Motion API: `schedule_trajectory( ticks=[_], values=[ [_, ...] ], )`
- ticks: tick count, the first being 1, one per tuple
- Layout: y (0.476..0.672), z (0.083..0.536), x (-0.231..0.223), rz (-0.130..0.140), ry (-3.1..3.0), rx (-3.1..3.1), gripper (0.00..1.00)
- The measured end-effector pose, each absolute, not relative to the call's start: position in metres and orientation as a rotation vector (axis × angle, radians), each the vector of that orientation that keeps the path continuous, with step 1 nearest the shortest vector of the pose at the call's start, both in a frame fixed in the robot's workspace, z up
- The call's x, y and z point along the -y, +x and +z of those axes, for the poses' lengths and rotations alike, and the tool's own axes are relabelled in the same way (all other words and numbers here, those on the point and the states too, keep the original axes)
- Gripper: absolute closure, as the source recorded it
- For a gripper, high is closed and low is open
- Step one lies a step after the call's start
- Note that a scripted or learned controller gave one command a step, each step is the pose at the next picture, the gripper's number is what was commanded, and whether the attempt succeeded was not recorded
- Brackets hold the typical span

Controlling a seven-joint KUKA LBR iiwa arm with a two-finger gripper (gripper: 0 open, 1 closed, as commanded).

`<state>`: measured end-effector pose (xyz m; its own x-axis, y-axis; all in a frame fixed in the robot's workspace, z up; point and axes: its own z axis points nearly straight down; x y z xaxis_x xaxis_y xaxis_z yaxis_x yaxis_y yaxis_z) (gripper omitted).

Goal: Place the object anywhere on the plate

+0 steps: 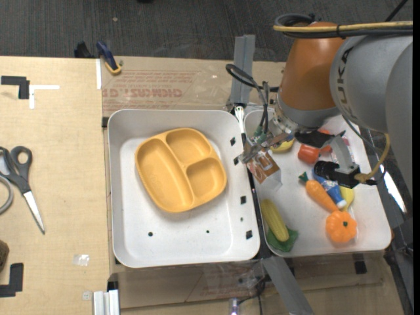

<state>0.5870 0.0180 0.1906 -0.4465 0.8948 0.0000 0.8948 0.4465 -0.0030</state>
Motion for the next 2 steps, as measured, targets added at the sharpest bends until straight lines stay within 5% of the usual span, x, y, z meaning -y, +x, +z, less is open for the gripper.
schedule_trajectory(
  ticks=[1, 2],
  values=[
    [0.6111, 0.1904, -0.0925, 0.005, -1.804, 2.572, 1.00],
    [0.6112, 0.1906, -0.0923, 0.004, -1.804, 2.572, 0.00]
  ],
)
